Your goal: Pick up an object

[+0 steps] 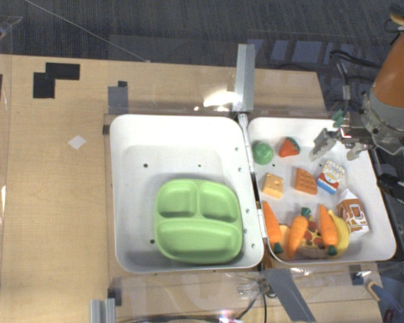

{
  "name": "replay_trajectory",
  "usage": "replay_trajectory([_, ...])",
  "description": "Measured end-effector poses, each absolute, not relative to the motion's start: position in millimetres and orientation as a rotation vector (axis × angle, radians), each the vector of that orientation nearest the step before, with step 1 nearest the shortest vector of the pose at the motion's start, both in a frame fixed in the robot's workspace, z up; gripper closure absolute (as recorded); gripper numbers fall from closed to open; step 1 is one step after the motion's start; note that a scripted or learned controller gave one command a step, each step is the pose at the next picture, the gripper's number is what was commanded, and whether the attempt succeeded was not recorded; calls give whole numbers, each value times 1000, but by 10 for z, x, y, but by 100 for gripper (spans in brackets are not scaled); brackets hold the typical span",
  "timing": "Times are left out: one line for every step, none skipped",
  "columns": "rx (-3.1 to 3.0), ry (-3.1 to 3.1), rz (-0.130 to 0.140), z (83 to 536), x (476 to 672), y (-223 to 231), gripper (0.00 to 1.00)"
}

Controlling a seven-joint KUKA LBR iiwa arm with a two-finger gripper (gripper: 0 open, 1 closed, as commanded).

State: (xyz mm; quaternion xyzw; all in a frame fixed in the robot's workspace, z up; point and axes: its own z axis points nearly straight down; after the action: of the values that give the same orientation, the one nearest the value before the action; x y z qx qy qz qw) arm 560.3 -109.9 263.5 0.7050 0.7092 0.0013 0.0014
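My gripper hangs over the back right of the right bin, its fingers spread open with nothing between them. Just in front of it lies a small white, red and blue carton. To its left are a red strawberry and a green ball. A yellow cheese block and an orange cracker sit mid-bin. Along the front lie carrots, a banana and a brown carton.
The left bin holds a green divided plate toward its front. A metal post rises behind the seam between the bins. The arm's orange band is at the right edge, with cables beside it.
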Motion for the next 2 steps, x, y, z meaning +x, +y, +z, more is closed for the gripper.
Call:
replay_trajectory([2157,2266,14,1044,5708,-1533,0])
replay_trajectory([2257,2142,28,968,5295,-1672,0])
